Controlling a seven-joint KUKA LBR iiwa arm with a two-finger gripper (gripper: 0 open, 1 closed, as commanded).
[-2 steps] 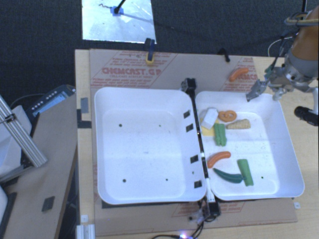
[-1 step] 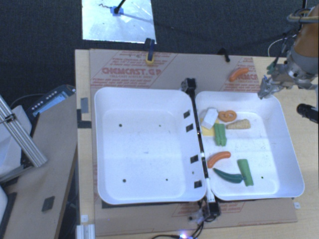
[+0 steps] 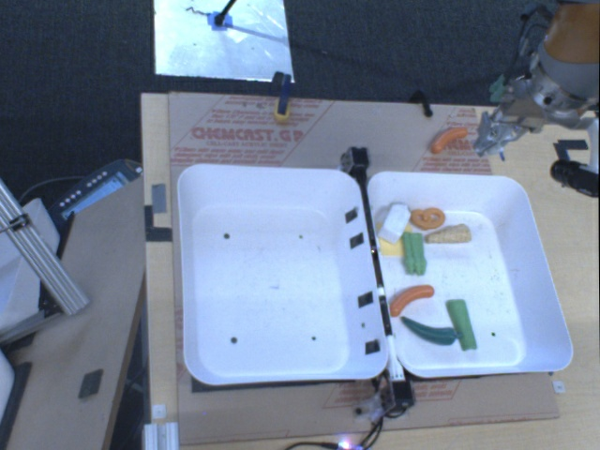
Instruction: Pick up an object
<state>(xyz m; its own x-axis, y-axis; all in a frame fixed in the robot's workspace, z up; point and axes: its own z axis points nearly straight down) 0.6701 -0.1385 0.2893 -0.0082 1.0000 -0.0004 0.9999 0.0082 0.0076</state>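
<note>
Entry: gripper [image 3: 491,142] hangs past the far-right corner of the right bin [image 3: 536,242], over the cardboard sheet [image 3: 309,120]; an orange sausage-shaped piece [image 3: 450,139] lies just beside it on its left, on the cardboard, outside the bin. Finger state: cannot tell, too blurred and small. Nearest in-bin candidates lie nearer the camera and left of the gripper: orange ring [image 3: 428,218], tan wedge, poss. bread [image 3: 449,235], white block [image 3: 394,221] at far-left of bin. Green stick [image 3: 413,252] runs far-to-near; orange sausage [image 3: 412,299] and dark green cucumber-like piece [image 3: 428,332] lie across; green bar [image 3: 460,323] near the front edge. Surface: smooth white tray, shallow walls. Room: items loosely spaced toward front, crowded at far-left. Left bin [image 3: 272,270] adjoins.
</note>
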